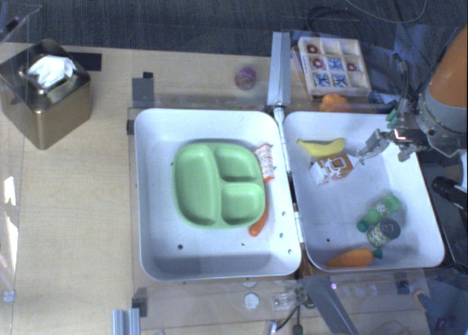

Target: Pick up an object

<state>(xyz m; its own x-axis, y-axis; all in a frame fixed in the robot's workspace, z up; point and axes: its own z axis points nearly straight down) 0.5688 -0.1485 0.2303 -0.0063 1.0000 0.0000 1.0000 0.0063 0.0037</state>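
Banana (322, 148) lying left-right in right bin (409, 202), pincer (386, 148) spread apart, nothing between its fingers

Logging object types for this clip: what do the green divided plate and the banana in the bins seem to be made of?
Green divided plate: looks like matte moulded plastic, with a uniform colour and soft rounded compartments. Banana: probably a plastic toy, smooth and evenly yellow, though the view is too coarse to rule out real fruit.

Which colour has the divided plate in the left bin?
The plate is light green, seen plainly in the camera view.
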